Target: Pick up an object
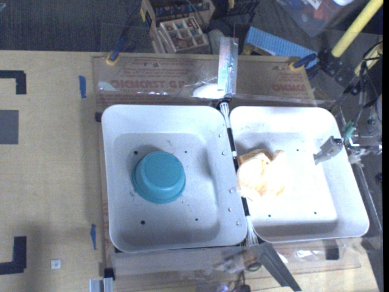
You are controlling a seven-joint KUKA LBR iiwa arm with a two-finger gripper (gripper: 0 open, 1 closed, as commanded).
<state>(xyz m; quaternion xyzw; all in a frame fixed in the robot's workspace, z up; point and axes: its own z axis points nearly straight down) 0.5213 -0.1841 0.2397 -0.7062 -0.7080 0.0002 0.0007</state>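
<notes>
A blue bowl (159,176) sits upside down in the left bin (115,126); a pale yellow cloth (260,173) lies in the right bin (346,215); the gripper (330,151) hangs at the right rim, its state I cannot tell; approach step, next descend over a target.

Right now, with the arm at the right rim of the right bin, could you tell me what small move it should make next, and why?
Probably a short shift toward the yellow object, then down. The gripper sits at the right bin near its right rim, with bare floor between it and that object, which lies against the bin's left wall. The blue bowl in the left bin is farther off.
</notes>
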